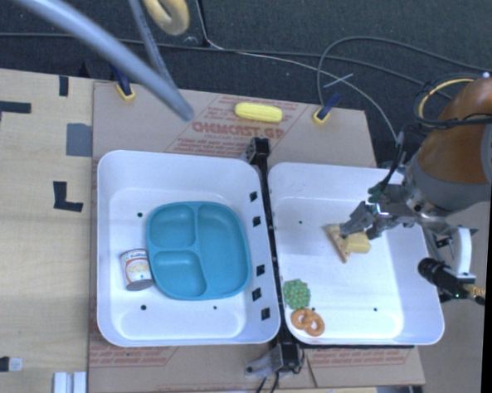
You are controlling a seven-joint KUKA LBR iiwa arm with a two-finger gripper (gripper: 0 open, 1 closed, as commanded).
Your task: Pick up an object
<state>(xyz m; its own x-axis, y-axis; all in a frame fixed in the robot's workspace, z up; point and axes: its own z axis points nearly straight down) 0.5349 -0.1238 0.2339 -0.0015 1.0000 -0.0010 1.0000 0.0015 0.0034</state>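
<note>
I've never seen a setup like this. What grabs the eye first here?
Probably the big blue divided plate in the left bin, with a small can beside it. Next, the grey and orange arm, its end effector low in the right bin over a yellowish food piece. Broccoli and a pretzel sit near that bin's front left corner.

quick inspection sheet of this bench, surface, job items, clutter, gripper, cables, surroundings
surface: cardboard sheet under two white bins, left bin and right bin
job's things: right bin holds yellow-tan food pieces, green broccoli-like toy, pretzel; left bin holds blue divided plate and small can
clutter: yellow corn-like toy on cardboard behind bins
grippers: gripper low over the food pieces; grip unclear
cables: black cables behind bins
surroundings: wooden bench with black tape marks
</note>
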